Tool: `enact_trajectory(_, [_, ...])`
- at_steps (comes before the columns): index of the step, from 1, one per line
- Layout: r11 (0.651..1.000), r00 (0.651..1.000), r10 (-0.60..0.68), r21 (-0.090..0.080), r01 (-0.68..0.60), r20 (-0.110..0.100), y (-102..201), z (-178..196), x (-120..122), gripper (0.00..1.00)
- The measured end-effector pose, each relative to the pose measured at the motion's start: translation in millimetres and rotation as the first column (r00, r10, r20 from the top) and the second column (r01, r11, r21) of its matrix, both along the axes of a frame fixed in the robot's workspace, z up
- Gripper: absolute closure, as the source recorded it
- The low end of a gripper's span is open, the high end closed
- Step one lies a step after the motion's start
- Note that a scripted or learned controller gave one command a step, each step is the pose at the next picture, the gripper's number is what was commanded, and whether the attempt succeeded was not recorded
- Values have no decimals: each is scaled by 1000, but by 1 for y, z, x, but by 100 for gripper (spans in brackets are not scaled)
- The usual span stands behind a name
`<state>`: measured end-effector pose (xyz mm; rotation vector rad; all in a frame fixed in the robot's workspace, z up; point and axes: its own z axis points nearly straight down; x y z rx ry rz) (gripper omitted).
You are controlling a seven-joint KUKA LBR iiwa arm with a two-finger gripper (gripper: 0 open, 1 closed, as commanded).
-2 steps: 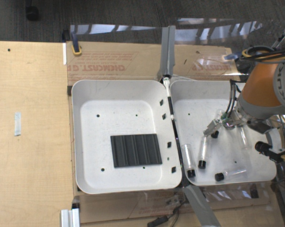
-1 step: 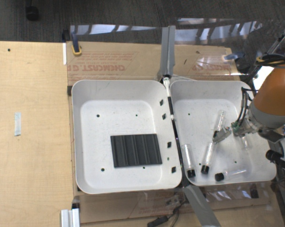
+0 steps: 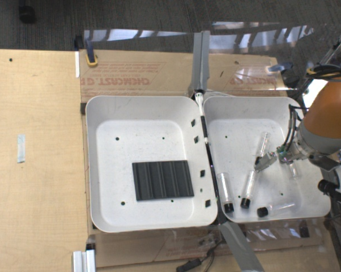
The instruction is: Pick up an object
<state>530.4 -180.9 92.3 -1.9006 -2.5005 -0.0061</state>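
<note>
Two shallow white bins are seen side by side on the table (image 3: 40, 152), whose light wooden surface extends to the left. A flattened cardboard sheet (image 3: 136, 75) with reversed red lettering lies beneath and behind the bins.

The left bin (image 3: 97, 169) holds one item: a dark, ribbed rectangular pad (image 3: 162, 180), lying flat just below the bin's centre, slightly skewed to the bin's sides.

The right bin (image 3: 238, 109) holds several clear tubes with black caps. One capped tube (image 3: 224, 192) lies near the bin's left wall, cap toward the front edge. A second tube (image 3: 248, 190) lies just beside it to the right, also cap forward. A third tube (image 3: 275, 209) lies crosswise near the front edge, cap to the left. A fourth, slim clear tube (image 3: 263, 145) lies farther back, tilted, its lower end close to the gripper.

The arm (image 3: 327, 118) enters from the right, its orange band over the right bin's far side. The gripper (image 3: 265, 162) is low in the right bin, pointing left, its tip next to the slim tube. How far apart its parts stand cannot be told, and no object is seen to be held.

A small pale strip (image 3: 21, 149) is noted on the table at far left, well apart from the bins.
</note>
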Motion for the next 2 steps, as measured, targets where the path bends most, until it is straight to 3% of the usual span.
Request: enact_trajectory(2, [1000,1000,0,0,0,0,0,0,0,0])
